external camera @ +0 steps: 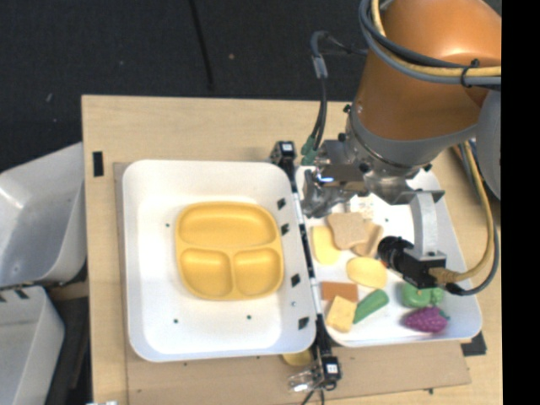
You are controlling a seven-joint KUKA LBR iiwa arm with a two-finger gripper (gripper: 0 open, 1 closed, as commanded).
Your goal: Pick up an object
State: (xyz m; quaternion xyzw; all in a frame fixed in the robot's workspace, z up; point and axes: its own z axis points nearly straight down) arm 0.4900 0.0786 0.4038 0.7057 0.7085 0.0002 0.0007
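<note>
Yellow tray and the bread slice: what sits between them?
In the camera view, between the yellow tray and the bread slice run the bins' adjoining rims and, just inside the right bin, a pale yellow piece.

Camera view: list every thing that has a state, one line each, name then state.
yellow tray: upright, lying flat in the left bin, its compartments bare.
toast slice: lying flat in the right bin.
purple grapes: resting at that bin's near right corner.
green pepper: lying tilted beside the cheese wedge.
gripper: low over the right bin's far left corner.
</note>
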